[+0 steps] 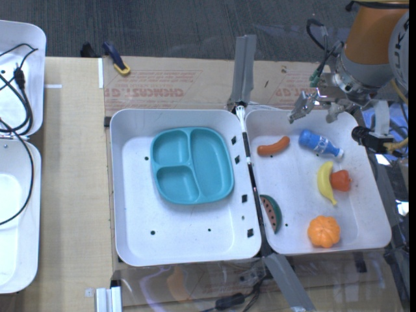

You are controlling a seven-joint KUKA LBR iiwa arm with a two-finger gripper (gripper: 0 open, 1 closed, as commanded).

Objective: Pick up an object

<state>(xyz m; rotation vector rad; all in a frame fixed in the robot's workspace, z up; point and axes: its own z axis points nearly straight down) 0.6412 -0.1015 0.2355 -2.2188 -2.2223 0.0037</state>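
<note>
teal plate (192, 165), yellow banana (325, 182), orange sausage (273, 146)

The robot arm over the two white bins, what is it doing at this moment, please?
The gripper hangs open over the far edge of the right bin, with nothing between its fingers. It seems about to pick something. In that bin lie a sausage, a blue bottle, a banana, a red fruit, an orange and a watermelon slice. The left bin holds a teal divided plate.

Bench (71, 174) w/ two white bins (127, 194) (370, 236), clamp (116, 58) at back.
</note>
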